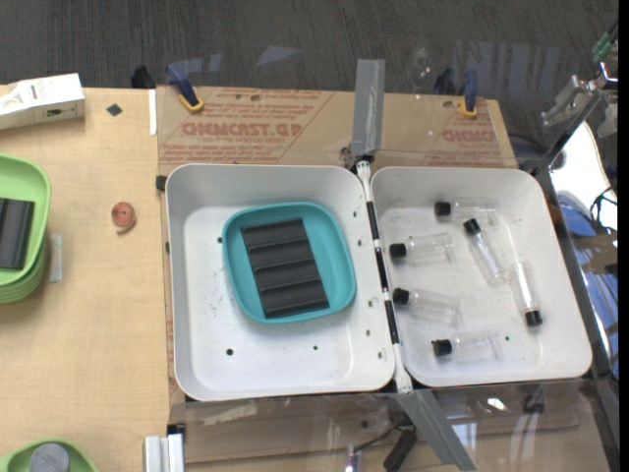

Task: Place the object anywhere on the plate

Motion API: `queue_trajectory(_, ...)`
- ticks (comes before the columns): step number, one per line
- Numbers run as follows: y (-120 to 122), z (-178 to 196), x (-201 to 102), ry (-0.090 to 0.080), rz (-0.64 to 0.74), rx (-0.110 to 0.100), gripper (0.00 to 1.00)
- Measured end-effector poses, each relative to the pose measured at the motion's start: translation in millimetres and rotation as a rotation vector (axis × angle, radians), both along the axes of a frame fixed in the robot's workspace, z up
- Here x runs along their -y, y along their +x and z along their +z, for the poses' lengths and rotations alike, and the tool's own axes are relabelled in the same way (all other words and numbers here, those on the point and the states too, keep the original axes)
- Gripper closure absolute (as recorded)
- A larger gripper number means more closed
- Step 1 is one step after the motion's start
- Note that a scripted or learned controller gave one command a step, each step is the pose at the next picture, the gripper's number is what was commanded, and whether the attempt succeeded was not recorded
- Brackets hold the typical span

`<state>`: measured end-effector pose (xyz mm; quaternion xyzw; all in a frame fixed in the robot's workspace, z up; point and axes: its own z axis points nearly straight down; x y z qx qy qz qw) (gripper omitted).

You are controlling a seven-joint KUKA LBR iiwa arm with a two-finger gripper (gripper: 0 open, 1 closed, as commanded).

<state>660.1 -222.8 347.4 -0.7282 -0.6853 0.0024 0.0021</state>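
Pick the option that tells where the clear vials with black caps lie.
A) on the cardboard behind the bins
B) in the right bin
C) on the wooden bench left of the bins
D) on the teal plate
B: the clear vials lie scattered on the floor of the right bin, while the teal plate sits in the left bin bearing dark ridged strips, no vials.

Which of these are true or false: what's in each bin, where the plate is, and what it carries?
1. The teal plate lies in the left bin. True.
2. Clear vials with black caps lie in the right bin. True.
3. The plate carries a clear vial. False: it carries dark ribbed bars.
4. The right bin has one vial. False: it has several, scattered.
5. The bins sit far apart. False: they sit side by side.
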Motion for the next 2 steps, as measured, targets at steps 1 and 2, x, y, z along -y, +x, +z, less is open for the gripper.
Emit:
queue_trajectory(1, 0, 23, -2, -0.001, -0.064, 0.002, 0.0)
queue_trajectory(2, 0, 35, -4, -0.001, -0.069, 0.001, 0.0)
